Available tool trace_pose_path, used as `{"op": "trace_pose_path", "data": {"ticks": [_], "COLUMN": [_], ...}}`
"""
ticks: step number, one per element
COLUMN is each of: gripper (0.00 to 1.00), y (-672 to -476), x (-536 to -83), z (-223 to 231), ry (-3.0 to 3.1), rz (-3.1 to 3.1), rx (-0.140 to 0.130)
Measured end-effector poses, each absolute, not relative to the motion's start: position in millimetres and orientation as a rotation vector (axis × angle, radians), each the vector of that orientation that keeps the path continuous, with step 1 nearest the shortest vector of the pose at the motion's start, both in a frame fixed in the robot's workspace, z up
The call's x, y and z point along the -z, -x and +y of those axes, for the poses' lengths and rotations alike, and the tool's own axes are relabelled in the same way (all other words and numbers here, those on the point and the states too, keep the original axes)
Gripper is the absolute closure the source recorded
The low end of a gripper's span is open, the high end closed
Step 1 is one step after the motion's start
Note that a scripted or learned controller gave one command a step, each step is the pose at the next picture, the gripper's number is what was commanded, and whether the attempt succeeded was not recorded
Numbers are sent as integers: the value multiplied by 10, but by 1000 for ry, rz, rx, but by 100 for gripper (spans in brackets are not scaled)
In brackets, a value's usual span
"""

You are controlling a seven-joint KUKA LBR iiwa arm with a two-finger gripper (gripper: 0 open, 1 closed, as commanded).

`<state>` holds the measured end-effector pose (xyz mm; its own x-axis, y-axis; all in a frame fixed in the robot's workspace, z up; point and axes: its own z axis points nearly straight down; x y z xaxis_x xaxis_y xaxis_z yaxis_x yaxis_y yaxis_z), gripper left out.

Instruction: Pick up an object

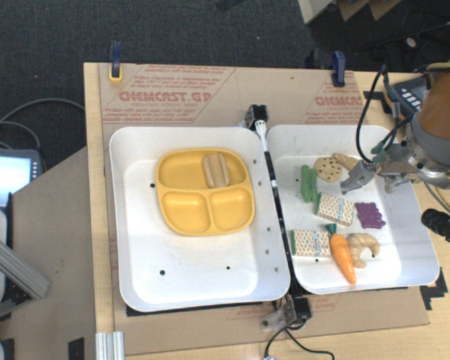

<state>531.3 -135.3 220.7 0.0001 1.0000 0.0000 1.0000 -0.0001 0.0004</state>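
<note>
- Nearest the camera: toy carrot (343,257) at the front of the right bin (420,272), touching a pale mushroom-like piece (364,246); likely light, hard, smooth plastic, prone to slip.
- Best hold judged across the carrot's thick upper end, near its green top.
- Just behind: two speckled cracker blocks (336,209), purple grapes (370,214), green pod (308,184), cookie (329,169).
- Gripper (358,178) above the cookie, nothing between it; spread hard to judge, perhaps narrow.
- Yellow divided tray (205,191) in left bin, sausage (217,170) inside.

Grey metal gripper (362,175), silver-grey wrist behind the jaws, orange band above, black cables looping alongside.
</note>
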Motion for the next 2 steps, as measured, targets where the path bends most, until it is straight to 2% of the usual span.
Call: {"op": "trace_pose_path", "data": {"ticks": [1,2], "gripper": [0,0], "y": [-5540,-6023], "x": [-817,-872], "z": [-1006,-989], "ry": [-2209,-2212], "rz": [2216,2216], "rx": [-3,-9]}}
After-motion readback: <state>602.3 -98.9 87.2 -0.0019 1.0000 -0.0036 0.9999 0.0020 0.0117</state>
